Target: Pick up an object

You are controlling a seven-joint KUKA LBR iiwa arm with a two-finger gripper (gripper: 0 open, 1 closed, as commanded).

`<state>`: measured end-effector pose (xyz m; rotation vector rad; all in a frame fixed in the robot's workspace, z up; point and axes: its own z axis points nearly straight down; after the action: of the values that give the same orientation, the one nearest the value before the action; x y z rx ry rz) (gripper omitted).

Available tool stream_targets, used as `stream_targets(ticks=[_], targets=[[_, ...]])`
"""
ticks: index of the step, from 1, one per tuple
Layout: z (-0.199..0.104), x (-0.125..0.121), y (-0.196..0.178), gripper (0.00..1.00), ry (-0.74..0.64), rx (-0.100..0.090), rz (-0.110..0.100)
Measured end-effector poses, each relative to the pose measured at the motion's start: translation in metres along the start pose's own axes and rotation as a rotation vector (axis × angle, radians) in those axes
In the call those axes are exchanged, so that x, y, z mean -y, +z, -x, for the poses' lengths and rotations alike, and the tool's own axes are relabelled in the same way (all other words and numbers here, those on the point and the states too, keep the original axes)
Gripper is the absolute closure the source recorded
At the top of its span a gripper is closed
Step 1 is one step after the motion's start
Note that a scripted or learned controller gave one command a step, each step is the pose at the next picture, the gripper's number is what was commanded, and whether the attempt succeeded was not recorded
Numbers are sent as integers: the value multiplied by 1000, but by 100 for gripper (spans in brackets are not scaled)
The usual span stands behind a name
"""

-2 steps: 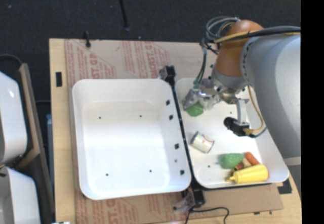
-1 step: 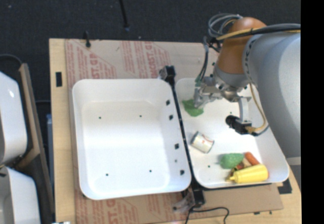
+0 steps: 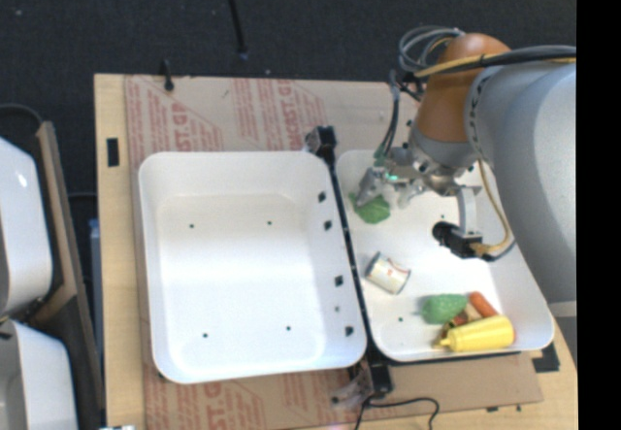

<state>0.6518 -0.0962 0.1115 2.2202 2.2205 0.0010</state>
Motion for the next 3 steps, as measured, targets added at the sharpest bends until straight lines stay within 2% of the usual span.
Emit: stream_targets(ticks=[1, 2, 3], targets=[[7, 10, 11, 0, 1, 0, -2], [7, 9, 0, 100, 1, 0, 1], [7, 9, 0, 0, 1, 0, 0]])
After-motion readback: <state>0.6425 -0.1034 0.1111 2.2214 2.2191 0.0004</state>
